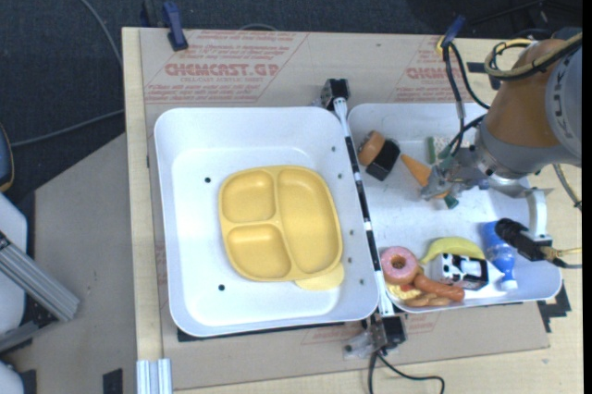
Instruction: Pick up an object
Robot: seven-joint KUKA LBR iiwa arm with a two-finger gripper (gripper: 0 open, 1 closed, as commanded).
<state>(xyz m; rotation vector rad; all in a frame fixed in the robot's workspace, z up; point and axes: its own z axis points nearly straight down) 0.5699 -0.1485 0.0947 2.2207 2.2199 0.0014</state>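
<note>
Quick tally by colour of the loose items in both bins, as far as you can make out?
Yellow: 2, divided plate, banana
Orange: 2, carrot piece, small block
Pink: 1, donut
Blue: 1, bottle
Total: 6

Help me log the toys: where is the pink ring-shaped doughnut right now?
The pink ring-shaped doughnut lies in the right white bin, by its near-left corner, close to the divider, with a yellow banana to its right and orange-brown sausages beside it.

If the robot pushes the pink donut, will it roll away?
Probably not. The pink donut lies flat on its side against the bin's near wall, so it would likely slide rather than roll. It looks like a small toy, probably light, with the banana beside it.
</note>
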